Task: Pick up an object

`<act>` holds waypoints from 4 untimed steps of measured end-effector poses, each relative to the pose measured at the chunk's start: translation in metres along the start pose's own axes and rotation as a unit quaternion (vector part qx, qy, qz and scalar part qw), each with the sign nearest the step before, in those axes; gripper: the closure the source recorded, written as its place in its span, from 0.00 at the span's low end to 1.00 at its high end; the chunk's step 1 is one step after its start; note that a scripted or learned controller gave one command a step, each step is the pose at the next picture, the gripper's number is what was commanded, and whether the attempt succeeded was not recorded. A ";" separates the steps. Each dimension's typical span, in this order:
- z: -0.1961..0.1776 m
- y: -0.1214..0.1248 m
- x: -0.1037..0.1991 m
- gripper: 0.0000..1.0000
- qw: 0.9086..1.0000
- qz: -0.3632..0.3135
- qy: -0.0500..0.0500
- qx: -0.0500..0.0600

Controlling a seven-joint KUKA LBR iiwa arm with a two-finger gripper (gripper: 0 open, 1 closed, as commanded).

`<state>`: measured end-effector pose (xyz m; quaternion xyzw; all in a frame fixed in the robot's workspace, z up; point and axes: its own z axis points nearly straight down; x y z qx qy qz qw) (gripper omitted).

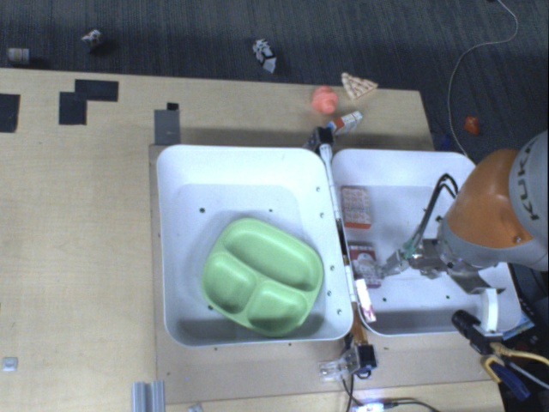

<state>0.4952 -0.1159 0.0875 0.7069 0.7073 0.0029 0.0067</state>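
The claw [388, 264] sits low in the right shallow white bin [446, 314]; its state cannot be told. A green three-compartment plastic plate [262, 275] lies in the left white bin [176, 230], at the claw's 9 o'clock.

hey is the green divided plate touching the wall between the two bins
Cannot tell. In the camera view the green plate lies close to the divider wall, but no gap or contact shows plainly.

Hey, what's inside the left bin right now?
The left bin holds a green divided plate, lying tilted toward its front right corner. Whatever lies under the plate is covered, so I cannot tell.
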 end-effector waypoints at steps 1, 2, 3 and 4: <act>-0.011 0.002 0.001 1.00 1.000 -0.001 0.000 -0.003; -0.098 0.011 0.071 1.00 1.000 -0.003 0.004 0.004; -0.098 0.010 0.070 0.00 1.000 -0.002 0.003 0.005; -0.009 0.045 0.030 0.00 1.000 -0.002 0.002 0.000</act>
